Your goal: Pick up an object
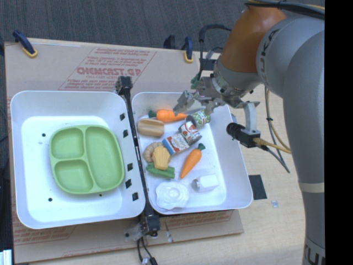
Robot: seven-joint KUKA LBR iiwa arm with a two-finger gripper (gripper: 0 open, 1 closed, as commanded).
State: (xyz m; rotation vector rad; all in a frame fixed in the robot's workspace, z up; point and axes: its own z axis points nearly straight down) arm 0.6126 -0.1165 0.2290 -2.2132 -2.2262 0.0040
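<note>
Jaws (190,101) hung at the upper edge of the right bin (234,164), just above the small orange carrot (165,115); whether they were spread or clenched could not be told, and nothing showed between them. Just right of that carrot lay a small green-and-white can (199,119), and below it a red-and-white packet (182,138). Left of these, a hot dog bun (150,127) rested near the bin's left wall. Lower down, toward the middle of the frame, a yellow corn cob (160,157) lay beside a tan peanut-like piece (148,150), with a green pod (160,172) under them. A larger carrot (191,161) slanted to their right. Near the bin's lower edge sat a round white lid-like piece (172,195) and a small white block (207,182). In the left bin (25,192), well apart from the jaws, lay a green divided plate (86,158). Both bins stood on a cardboard sheet (110,68) on the desk (276,214). The grey arm with its orange band (251,29) came in from the upper right of the frame.
</note>
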